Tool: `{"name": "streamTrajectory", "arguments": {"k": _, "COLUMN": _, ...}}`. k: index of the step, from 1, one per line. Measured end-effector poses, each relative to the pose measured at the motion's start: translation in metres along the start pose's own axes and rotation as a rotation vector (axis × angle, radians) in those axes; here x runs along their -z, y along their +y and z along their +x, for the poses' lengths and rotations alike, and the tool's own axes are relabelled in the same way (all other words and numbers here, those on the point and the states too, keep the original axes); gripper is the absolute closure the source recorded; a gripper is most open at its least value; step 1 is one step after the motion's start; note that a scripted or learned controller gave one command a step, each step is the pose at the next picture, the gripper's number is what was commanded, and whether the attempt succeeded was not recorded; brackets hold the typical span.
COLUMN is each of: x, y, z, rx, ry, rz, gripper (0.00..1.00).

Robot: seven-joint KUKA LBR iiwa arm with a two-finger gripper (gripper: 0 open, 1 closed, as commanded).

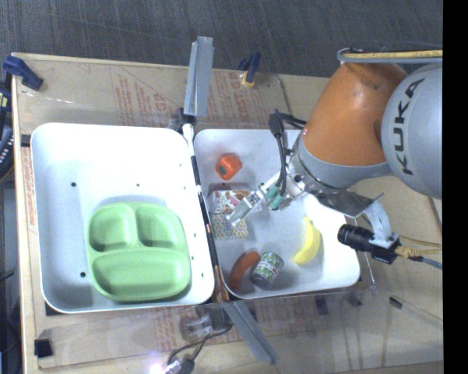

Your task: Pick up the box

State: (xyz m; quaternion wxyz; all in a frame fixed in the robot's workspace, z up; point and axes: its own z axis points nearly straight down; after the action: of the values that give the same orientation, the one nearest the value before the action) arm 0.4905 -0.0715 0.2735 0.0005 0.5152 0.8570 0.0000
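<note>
box (228,206): lower right part hidden under the gripper (245,211)
jaws: too small and blurred to read
arm (374,127): cut off at right frame edge

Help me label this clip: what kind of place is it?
Likely a robot lab test bench: a KUKA arm over two white bins, clamps on a plywood top, toy food like a banana.

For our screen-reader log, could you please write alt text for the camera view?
The gripper of the KUKA arm reaches down to a small printed box in the right bin, which also holds a banana, a can and an orange item. The left bin holds a green divided tray.
</note>
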Motion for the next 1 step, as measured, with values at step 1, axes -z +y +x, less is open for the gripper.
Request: {"name": "streamTrajectory", "arguments": {"k": 1, "x": -0.0724, "y": -0.0361, "z": -0.0376, "rx": -0.083, "ry": 0.003, "rz": 0.004, "gripper": 0.00}}
